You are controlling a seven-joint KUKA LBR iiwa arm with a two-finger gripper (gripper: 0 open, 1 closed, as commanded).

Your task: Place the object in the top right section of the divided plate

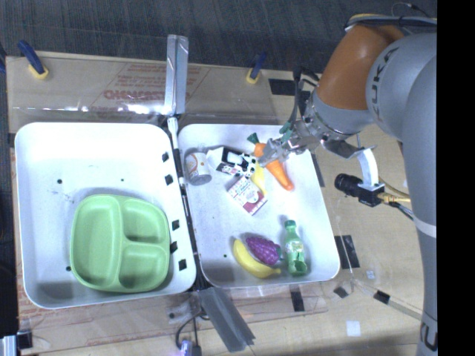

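Observation:
A green divided plate (119, 243) lies in the left bin (44, 154), all three of its sections bare. My gripper (276, 150) hangs over the upper part of the right bin (312, 199), just above an orange toy carrot (279, 172) with a green top. The fingertips sit at the carrot's upper end; I cannot make out whether they grip it. The carrot still looks to rest on the bin floor.
The right bin also holds a small tin can (197, 166), a black-and-white packet (233, 162), a pink-and-white sachet (246, 193), a banana (252, 261), purple grapes (263, 249) and a green bottle (295, 249). A metal divider post (177, 73) stands between the bins.

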